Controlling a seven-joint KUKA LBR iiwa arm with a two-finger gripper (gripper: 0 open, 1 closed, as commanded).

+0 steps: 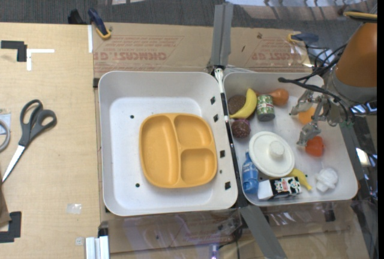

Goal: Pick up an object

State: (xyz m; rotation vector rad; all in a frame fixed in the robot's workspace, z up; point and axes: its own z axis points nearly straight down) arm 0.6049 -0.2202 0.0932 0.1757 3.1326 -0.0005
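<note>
The gripper (310, 122) hangs over the right bin (346, 150), just above a red ball (315, 145) beside the white lid (272, 154) — its opening cannot be made out, nor anything held — with a banana (245, 105) at the far left.

A pair of scissors (29, 127) with black handles lay on the wooden tabletop (54, 192), well to the left of the two bins. A brown cardboard sheet (156, 49) with reversed red lettering lay flat behind the bins, and a blue and yellow clamp (99, 23) sat at its left corner. Black brackets (14, 48) rested near the tabletop's left edge.
</note>
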